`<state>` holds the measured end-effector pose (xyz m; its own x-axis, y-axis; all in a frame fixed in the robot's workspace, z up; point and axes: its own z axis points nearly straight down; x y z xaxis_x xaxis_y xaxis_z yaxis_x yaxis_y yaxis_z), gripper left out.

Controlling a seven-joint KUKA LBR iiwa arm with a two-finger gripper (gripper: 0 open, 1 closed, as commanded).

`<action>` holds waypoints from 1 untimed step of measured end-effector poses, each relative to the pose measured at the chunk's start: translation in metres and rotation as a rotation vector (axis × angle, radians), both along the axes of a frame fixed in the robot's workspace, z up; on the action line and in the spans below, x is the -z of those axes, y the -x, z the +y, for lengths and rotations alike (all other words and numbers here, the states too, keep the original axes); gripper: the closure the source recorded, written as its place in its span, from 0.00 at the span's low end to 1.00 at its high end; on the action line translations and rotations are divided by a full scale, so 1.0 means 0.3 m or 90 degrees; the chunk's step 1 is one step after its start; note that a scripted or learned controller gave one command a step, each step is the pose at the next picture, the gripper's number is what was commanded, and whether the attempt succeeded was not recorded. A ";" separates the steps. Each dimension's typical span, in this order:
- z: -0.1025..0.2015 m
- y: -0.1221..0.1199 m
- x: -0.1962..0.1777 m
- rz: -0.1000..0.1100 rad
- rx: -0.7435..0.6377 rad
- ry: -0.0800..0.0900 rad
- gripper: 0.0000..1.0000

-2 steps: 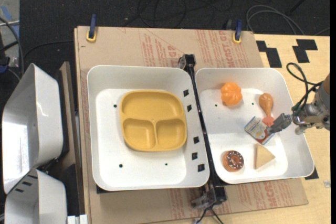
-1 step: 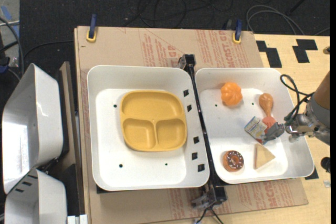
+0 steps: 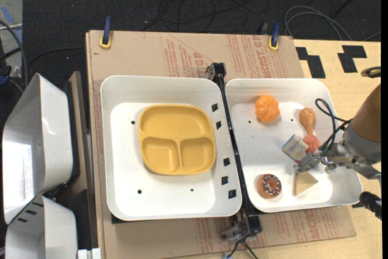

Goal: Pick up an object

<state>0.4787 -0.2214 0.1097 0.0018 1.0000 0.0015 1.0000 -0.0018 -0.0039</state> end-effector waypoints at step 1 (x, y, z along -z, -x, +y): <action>0.002 0.000 0.062 -0.001 0.000 0.000 0.00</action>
